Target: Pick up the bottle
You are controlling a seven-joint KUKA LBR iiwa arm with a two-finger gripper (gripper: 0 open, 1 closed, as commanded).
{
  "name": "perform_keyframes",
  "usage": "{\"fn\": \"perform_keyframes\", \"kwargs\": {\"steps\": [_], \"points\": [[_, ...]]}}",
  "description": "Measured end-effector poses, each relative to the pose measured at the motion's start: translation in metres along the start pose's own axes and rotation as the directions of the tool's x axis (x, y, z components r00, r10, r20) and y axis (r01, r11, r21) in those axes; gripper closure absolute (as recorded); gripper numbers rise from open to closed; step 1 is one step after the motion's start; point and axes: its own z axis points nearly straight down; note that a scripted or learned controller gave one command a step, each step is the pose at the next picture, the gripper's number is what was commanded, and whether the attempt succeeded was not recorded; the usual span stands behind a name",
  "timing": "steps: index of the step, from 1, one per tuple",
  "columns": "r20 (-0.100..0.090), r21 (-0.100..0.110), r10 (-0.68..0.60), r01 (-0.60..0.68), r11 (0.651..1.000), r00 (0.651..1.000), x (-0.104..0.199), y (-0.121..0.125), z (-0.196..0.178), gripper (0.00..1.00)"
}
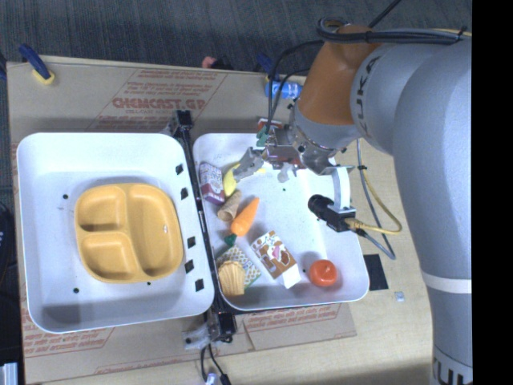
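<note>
smooth rounded grey arm point(417, 135) above glossy white bin point(353, 283), tapered orange carrot point(245, 215)

Big grey arm point(425, 135), smooth and rounded, with dark letters on the shell. Wide orange band point(337, 79) above the wrist. Thin black cables looped over the band, one yellow cable hanging by a black plug point(325, 211). Small metal gripper point(260, 159), silver, with little green and red marks.
</note>
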Motion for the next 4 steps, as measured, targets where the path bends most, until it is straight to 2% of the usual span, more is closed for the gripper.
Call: {"fn": "perform_keyframes", "kwargs": {"steps": [1,2,3,4], "points": [[0.000,0.003,-0.004,0.004,1.000,1.000,0.000,0.000,-0.010,1.00],[0.001,-0.001,0.109,-0.109,0.994,0.994,0.043,-0.055,-0.074,1.00],[0.000,0.000,-0.028,0.028,1.000,1.000,0.069,-0.119,-0.063,1.00],[0.001,0.000,-0.295,0.295,0.956,0.956,0.109,-0.123,-0.051,1.00]]}}
